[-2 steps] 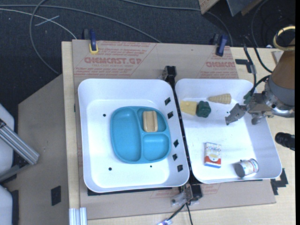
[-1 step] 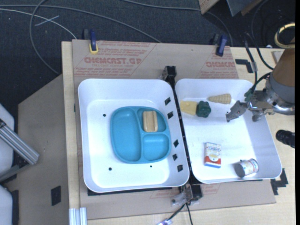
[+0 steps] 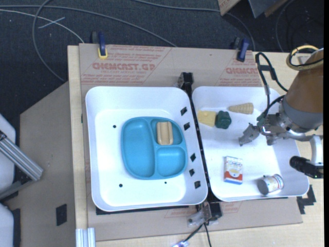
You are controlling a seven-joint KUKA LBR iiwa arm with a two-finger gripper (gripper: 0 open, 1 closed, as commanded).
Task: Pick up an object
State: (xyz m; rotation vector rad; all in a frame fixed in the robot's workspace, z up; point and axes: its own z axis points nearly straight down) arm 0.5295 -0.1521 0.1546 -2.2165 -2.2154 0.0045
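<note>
Overhead, two white bins sit side by side on the bench. The left bin (image 3: 103,117) carries a blue divided tray (image 3: 139,148), and a tan block (image 3: 164,133) lies upright in the tray's upper right compartment, the long way running top to bottom.

The right bin (image 3: 288,184) holds the loose things. Near its upper left, a yellow wedge (image 3: 206,118) lies touching a dark green piece (image 3: 223,120) on its right. Just above and to the right of them is a beige cone (image 3: 241,108), tip pointing left. Lower down, near the bin's middle, a small white and red box (image 3: 233,169) lies flat. To its right, close to the bin's lower edge, a silver can (image 3: 270,183) lies on its side.

The arm (image 3: 307,94) reaches in from the right, its orange band above the grey wrist. The gripper (image 3: 257,134) hangs over the bare floor of the right bin, between the cone above and the box below, apart from both. Its two fingers are spread, one reaching left toward the bin's middle and the other pointing down, and nothing sits between them. Every object in the right bin lies on the bin floor, none lifted. A black cable loops from the bin's upper edge down to the wrist.
</note>
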